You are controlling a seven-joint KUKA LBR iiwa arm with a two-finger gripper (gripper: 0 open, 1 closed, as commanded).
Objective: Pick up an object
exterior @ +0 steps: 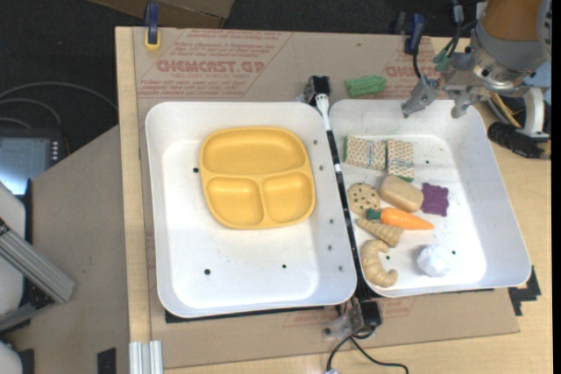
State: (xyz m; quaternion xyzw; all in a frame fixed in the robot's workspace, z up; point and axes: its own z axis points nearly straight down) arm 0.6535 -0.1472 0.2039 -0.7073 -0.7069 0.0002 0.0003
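My gripper hangs over the far edge of the right bin, open, with nothing between its two fingers. Below it in that bin lie several toy foods: patterned crackers, a tan block, a purple piece, an orange carrot, a chocolate-chip cookie, a cone, a croissant and a white ball. All lie apart from the gripper, toward the bin's near half.
The left bin holds a yellow divided plate. A green piece lies on the cardboard behind the right bin. Clamps stand at the back edge of the board. Cables run at the far right.
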